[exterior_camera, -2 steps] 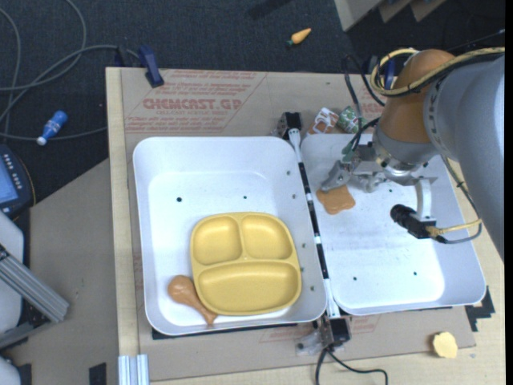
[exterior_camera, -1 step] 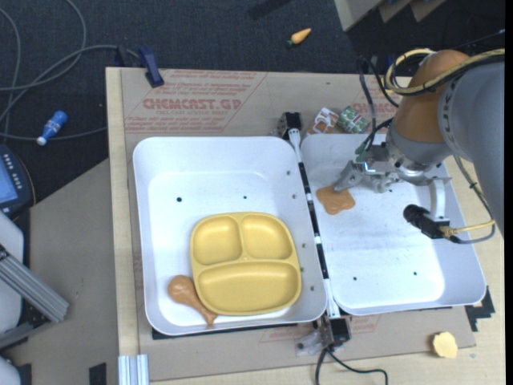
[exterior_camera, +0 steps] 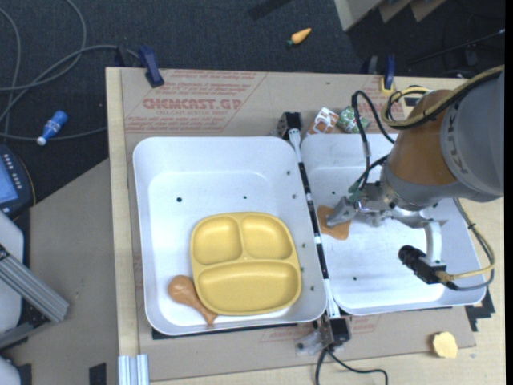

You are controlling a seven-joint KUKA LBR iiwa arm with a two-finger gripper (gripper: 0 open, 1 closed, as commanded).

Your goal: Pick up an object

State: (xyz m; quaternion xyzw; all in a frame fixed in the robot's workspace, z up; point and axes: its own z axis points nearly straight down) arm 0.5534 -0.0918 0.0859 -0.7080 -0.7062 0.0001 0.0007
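While the gripper, finger state impossible to tell, hovers at the right bin's left edge over a tan, soft-looking piece, grip its thick middle.

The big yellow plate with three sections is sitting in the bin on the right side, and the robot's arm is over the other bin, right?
Not quite. The camera view shows the yellow plate in the left bin, not the right one. The arm is over the right bin, with its tool low beside a small orange-brown object.
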